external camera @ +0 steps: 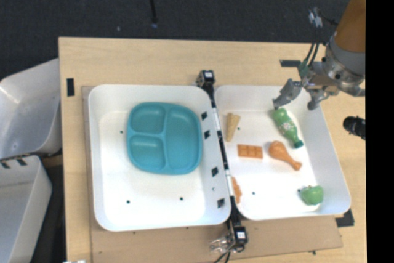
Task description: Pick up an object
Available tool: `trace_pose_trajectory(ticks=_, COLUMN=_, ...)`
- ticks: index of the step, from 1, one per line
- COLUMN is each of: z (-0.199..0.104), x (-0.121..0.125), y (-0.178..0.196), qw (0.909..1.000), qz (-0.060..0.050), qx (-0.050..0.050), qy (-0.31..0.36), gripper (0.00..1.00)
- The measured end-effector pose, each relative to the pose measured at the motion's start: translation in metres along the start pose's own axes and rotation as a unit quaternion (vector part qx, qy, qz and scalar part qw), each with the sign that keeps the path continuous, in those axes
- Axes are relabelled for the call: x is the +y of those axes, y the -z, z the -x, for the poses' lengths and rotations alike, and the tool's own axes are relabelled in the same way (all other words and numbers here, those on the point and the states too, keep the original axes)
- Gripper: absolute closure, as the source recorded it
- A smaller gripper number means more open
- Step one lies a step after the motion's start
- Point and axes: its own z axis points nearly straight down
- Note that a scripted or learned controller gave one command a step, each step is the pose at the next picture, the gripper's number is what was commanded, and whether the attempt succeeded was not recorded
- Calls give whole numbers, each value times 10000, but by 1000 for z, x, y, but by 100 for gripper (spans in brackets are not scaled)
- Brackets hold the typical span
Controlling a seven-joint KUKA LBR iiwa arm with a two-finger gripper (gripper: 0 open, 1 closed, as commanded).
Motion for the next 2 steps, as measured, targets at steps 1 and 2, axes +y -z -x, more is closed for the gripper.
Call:
trace_pose_trajectory(ticks=1, z=0, x=2, y=7, qw=10000, qz=61, qx=-6, qy=11, gripper=0)
trace_pose_trajectory(ticks=2, z=12, x=1, y=-49, qw=10000, qz=37, qx=-15, qy=3, gripper=0)
